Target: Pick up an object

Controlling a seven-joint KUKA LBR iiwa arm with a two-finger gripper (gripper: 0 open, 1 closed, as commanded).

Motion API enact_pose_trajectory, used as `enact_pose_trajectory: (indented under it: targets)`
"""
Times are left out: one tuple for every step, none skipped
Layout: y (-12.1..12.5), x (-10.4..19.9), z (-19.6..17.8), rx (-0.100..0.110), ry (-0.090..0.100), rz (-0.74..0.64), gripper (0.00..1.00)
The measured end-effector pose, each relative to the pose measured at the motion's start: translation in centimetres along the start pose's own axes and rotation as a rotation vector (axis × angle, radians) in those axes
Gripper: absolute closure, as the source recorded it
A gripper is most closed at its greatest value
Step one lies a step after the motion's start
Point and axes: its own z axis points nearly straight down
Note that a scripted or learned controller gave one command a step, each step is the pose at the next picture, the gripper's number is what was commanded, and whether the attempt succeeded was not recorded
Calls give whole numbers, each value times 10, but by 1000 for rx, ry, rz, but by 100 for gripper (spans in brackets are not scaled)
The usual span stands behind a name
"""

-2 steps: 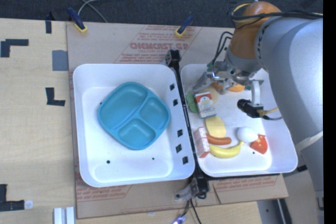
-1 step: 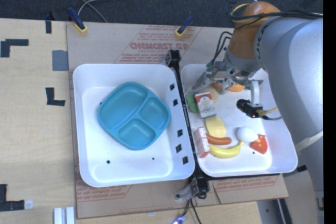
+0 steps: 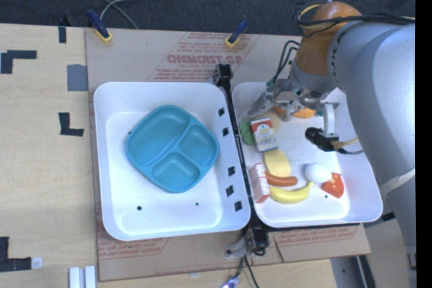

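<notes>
My gripper (image 3: 270, 106) hangs low over the far left part of the right bin (image 3: 361, 212), and I reach it in from the right, with my orange band (image 3: 322, 44) above the wrist. From this slanted view I cannot tell whether it is spread or pressed together, nor whether it holds anything; the metal parts blur into each other. Just near of my gripper lies a small carton (image 3: 264, 134) with a red and white label, close enough that it may be touching, though I cannot be sure. Nearer still sit a yellow block (image 3: 277, 162), a hot dog (image 3: 281, 179), a banana (image 3: 290, 195) and a white egg (image 3: 316, 173), with a red piece (image 3: 334, 186) to the right of them. In the left bin (image 3: 108, 165) lies a blue divided plate (image 3: 173, 148), well apart from me.
</notes>
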Motion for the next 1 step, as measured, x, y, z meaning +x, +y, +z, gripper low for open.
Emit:
enact_pose_trajectory:
  targets:
    - [0, -2, 0, 0, 0, 0, 0]
